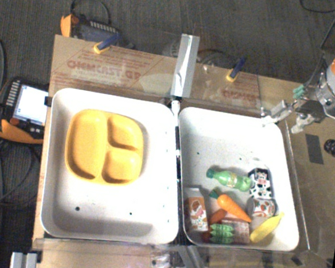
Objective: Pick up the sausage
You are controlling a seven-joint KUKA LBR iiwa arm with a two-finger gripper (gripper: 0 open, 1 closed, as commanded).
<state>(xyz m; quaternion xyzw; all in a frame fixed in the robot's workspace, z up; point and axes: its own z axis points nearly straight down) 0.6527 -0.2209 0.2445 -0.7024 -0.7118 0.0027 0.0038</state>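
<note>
Lower right of frame: right bin [241, 141] holds a tight cluster of toy food along its near wall. The sausage [217, 217], small, red-brown, lies approx. centre of the cluster, touching the carrot [233, 206] above it, w/ a green-striped packet [222, 233] just below and a red carton [195, 213] just left. Yellow banana [265, 228] at right; green bottle [230, 179] and two printed cups [260, 182] further up.

Left of frame: left bin [57, 201] w/ yellow divided tray [107, 146].

Upper right, past the bin's far corner: gripper [296, 114], jaws spread, holding nothing, well apart from the sausage.

Risk, judged: target is crowded on three sides, little room for the jaws. Likely faults: descent lands on the carrot or carton; jaws close on the wrong item or two at once; sausage rolls out of the pinch; near bin wall blocks approach.
</note>
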